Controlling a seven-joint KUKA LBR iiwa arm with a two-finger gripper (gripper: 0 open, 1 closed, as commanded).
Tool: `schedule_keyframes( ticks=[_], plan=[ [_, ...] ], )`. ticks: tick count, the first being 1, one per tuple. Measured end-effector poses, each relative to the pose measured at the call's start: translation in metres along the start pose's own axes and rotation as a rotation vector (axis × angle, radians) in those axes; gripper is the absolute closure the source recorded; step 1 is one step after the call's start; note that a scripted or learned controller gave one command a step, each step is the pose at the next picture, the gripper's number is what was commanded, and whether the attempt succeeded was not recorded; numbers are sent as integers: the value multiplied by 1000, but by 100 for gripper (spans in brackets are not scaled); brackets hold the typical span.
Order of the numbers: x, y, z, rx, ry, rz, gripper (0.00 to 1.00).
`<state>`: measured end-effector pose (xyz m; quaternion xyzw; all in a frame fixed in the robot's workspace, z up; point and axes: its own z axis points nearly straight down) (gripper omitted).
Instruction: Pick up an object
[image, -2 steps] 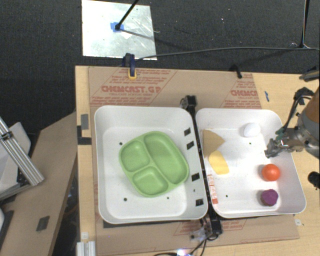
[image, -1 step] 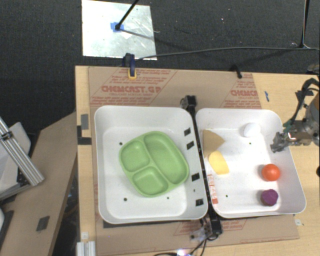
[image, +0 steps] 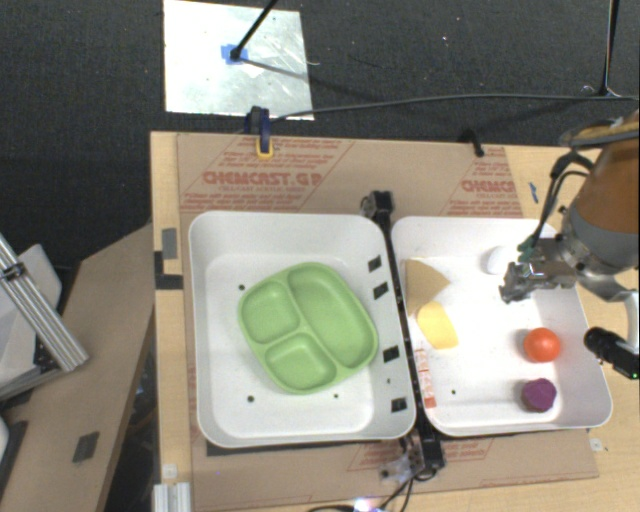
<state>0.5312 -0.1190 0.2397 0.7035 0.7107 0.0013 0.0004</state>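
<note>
The right bin (image: 470, 415) holds a yellow block (image: 436, 326), a tan wedge (image: 424, 281), a small white object (image: 496, 261), an orange ball (image: 541, 345) and a purple ball (image: 539, 394). My gripper (image: 517, 284) hangs over the right bin's upper right part, just below the white object and up-left of the orange ball. Nothing shows between its fingers. A green divided plate (image: 305, 326) lies in the left bin (image: 220, 330).
The two white bins sit side by side on a cardboard sheet (image: 320, 170), joined by black clips along the middle divider (image: 395, 330). A metal plate (image: 235, 60) lies beyond the bench. An aluminium rail (image: 35, 310) stands at the left.
</note>
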Motion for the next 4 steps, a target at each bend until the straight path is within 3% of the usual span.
schedule_keyframes(
  ticks=[4],
  plan=[
    [216,46,13,0,2,-1,100]
  ],
)
